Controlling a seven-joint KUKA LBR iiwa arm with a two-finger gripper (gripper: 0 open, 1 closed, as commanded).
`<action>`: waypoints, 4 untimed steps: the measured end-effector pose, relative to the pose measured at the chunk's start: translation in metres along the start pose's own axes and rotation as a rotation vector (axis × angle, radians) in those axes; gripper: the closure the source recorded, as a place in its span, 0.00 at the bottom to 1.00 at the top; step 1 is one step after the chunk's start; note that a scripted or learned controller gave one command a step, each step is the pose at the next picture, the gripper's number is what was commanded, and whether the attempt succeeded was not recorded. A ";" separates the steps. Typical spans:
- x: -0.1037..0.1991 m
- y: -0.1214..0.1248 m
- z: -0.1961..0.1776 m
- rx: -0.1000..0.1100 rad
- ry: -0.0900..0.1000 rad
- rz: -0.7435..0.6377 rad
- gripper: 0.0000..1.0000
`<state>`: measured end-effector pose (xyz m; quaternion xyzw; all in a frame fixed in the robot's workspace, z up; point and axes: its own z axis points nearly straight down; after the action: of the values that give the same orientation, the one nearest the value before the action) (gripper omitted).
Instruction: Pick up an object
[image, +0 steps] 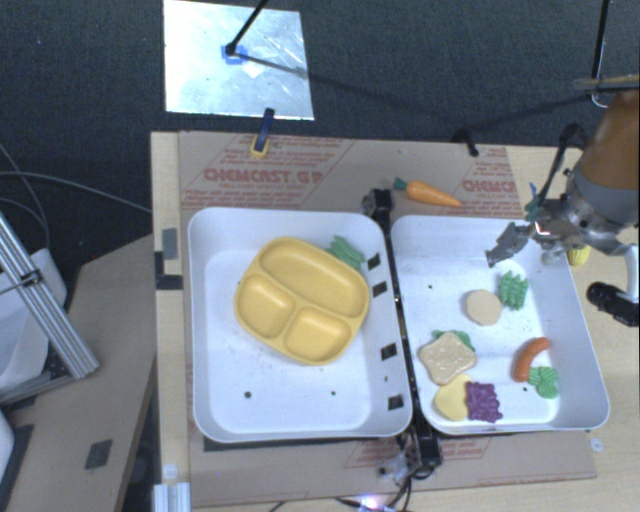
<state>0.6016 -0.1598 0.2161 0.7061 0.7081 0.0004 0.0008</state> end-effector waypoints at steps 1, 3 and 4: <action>0.000 -0.054 0.118 0.014 0.004 0.004 0.00; 0.022 -0.058 0.105 -0.004 0.000 -0.005 0.00; 0.045 -0.035 0.129 -0.005 -0.003 -0.003 0.00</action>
<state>0.5663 -0.1151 0.0865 0.7050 0.7091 0.0013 0.0036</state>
